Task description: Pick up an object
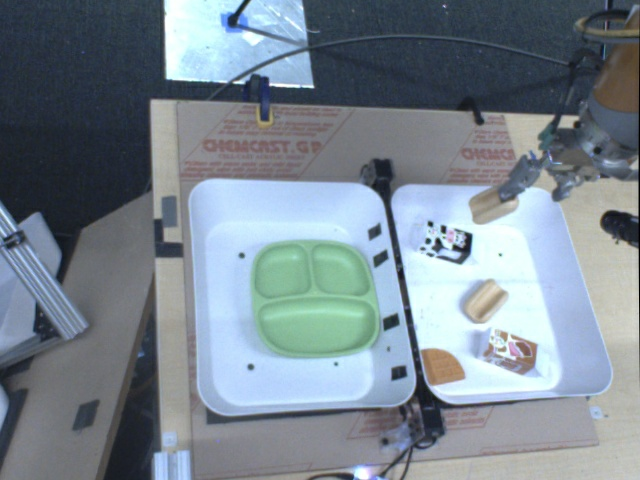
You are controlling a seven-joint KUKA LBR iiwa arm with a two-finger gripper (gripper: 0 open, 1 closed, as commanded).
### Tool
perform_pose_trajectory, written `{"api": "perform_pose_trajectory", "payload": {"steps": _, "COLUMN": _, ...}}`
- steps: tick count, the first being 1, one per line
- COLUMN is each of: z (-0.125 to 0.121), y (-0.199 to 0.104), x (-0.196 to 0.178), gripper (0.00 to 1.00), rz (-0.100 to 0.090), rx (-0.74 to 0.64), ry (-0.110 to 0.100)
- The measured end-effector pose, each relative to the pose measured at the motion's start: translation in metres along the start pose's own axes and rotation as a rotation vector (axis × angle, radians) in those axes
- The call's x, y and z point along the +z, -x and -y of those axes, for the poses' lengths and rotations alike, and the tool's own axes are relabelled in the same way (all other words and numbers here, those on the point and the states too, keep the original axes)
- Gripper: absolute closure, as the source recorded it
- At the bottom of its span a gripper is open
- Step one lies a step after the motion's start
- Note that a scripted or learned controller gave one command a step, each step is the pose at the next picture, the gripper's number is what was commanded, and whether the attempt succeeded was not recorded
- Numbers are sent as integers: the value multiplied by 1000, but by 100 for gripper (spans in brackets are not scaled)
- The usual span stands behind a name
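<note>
On the bench [300, 133], the left bin [215, 268] carries a green plate [315, 298]; the right bin [570, 298] holds small items. At two o'clock, the hand [530, 176] grasps a tan block [493, 206] clear above the bin's rim. The lift looks underway; next, raise steadily without slipping.

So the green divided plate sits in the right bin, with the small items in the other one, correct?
Not quite. The camera view shows the green divided plate in the left bin. The small items, such as the tan block and the brown packet, lie in the right bin.
</note>
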State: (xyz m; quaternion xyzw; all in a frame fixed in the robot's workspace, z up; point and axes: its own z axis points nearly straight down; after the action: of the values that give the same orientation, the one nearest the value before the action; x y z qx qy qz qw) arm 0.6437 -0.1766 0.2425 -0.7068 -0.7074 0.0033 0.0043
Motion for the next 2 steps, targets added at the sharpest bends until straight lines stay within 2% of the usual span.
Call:
{"api": "perform_pose_trajectory", "payload": {"steps": 1, "z": -2, "y": -1, "x": -8, "gripper": 0, "rz": 2, "rx": -2, "ry": 12}}
{"api": "perform_pose_trajectory", "payload": {"steps": 2, "z": -12, "y": -6, "x": 44, "gripper": 0, "rz": 1, "rx": -6, "ry": 9}}
